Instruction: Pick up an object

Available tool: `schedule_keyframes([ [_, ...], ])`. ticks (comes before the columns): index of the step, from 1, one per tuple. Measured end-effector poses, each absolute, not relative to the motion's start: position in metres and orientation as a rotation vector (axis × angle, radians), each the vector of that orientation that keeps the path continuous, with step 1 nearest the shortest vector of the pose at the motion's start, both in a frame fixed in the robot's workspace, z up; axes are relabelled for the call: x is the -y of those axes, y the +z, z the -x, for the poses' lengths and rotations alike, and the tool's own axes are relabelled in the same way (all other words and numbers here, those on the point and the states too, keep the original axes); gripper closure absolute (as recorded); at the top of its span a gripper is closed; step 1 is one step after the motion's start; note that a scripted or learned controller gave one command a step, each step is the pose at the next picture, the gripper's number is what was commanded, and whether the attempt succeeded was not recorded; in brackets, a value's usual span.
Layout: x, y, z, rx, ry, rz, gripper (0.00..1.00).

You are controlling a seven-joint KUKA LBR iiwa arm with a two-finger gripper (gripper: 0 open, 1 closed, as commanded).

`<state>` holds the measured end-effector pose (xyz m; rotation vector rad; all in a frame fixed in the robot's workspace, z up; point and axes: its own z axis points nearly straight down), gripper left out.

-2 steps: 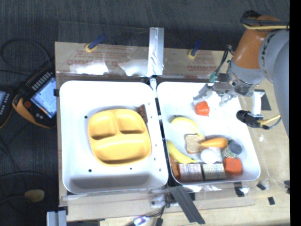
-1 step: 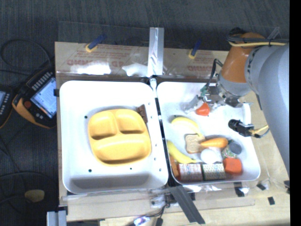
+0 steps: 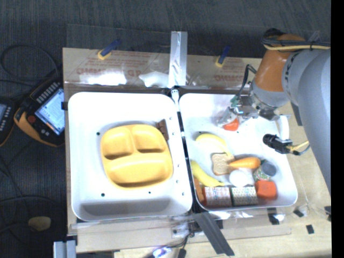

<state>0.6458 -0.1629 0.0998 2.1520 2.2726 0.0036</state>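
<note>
1. Gripper [image 3: 236, 112] hangs low at the right bin's [image 3: 287, 195] far edge, just above a small red piece [image 3: 231, 125]; grip state unclear.
2. Judged step: the grasp itself. Next: close on it, lift straight.

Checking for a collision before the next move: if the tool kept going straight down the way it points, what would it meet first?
Most likely the small red object just beneath the tool in the right bin; depth is unclear.
</note>
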Motion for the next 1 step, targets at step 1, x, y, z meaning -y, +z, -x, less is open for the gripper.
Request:
schedule_keyframes([
  [1,0.1064,0.1854,-0.6612,-2.28,-0.002,-2.162,1.0],
])
